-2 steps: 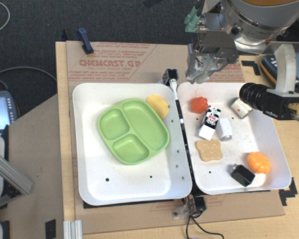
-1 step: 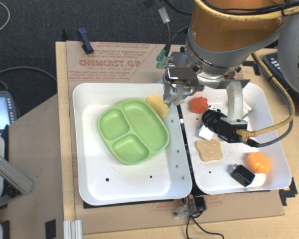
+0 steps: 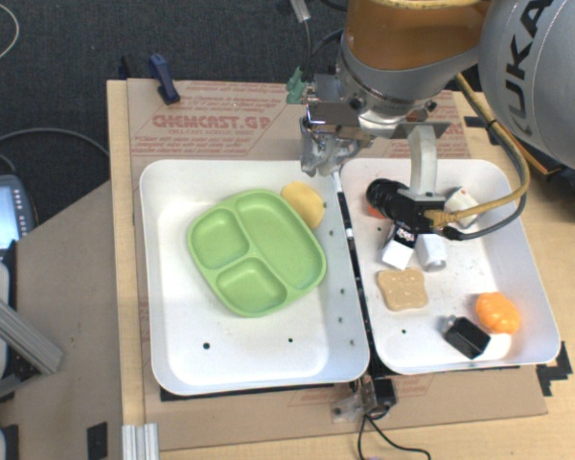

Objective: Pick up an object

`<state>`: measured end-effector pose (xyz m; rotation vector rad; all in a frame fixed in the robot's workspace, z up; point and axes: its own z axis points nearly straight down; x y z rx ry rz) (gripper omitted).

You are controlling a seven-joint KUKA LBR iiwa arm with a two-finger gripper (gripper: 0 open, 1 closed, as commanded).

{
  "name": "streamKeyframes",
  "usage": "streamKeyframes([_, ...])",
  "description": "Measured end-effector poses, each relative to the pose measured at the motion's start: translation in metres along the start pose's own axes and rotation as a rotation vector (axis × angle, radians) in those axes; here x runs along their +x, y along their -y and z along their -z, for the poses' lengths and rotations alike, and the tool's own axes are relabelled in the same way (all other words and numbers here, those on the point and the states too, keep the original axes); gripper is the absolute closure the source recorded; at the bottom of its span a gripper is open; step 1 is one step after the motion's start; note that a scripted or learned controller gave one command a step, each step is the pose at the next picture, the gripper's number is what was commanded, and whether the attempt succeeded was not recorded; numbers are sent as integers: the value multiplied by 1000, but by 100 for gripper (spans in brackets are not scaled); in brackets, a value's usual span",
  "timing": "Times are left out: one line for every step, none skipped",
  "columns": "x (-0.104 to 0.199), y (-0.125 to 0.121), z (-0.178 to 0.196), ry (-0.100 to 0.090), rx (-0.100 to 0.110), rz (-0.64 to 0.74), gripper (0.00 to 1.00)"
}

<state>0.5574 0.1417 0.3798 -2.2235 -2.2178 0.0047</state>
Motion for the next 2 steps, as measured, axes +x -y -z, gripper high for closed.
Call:
streamKeyframes([-1,82,-9,-1,4,5,100])
streamKeyframes([-1,78,2,-2,-3,3,100])
